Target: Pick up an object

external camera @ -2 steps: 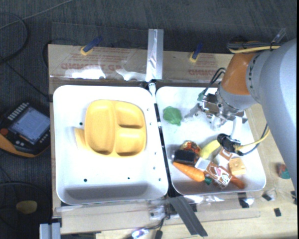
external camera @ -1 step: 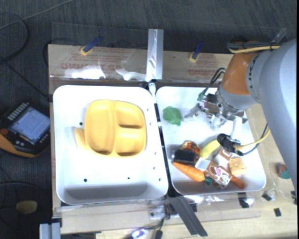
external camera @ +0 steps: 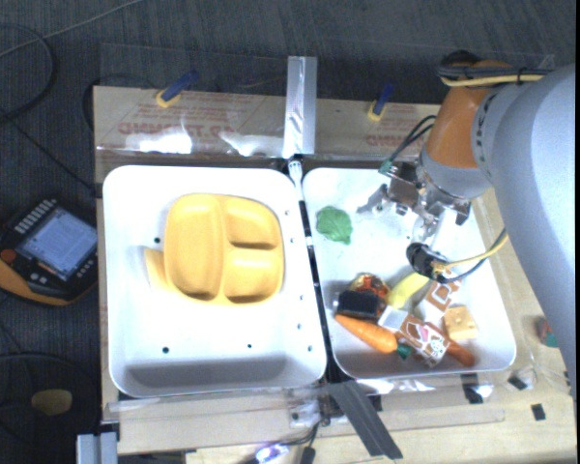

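Carrot lies at six o'clock; fingers hover at twelve, state unclear; better drop squarely over one toy.

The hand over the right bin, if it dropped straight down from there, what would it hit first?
Probably bare floor of the right bin, with the hand between the green object and the toy pile; depth is unclear.

The grey arm with its orange band enters from three o'clock, its gripper above the right white bin. A green leafy toy lies at that bin's ten o'clock; an orange plastic carrot lies at six. The left white bin holds a yellow divided tray.
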